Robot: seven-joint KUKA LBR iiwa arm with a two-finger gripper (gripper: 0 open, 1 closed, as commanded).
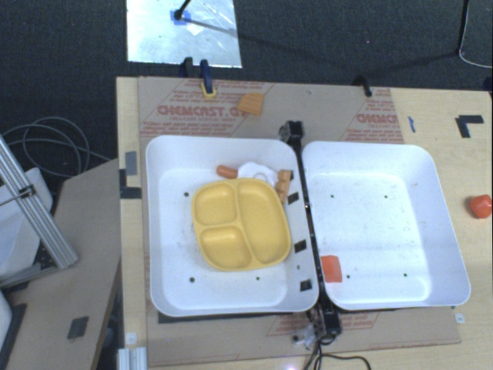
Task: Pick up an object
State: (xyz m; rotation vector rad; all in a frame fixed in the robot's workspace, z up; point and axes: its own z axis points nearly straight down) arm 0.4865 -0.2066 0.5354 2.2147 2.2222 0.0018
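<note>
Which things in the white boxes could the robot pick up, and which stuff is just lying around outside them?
Could be picked up, in the bins:
yellow divided plate
orange sausage-shaped piece
white item
small tan piece
orange block

Just lying about, outside the bins:
tan block
orange object
yellow-and-blue clamp
cables

yellow divided plate [240,225]; white bins [169,284]; orange block [330,268]; orange sausage [226,172]

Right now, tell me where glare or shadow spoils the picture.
Camera view: the foil sheet on the floor glares white; the right bin is evenly lit with soft shadow along its near wall; the yellow tray in the left bin looks slightly soft, not sharp.
</note>
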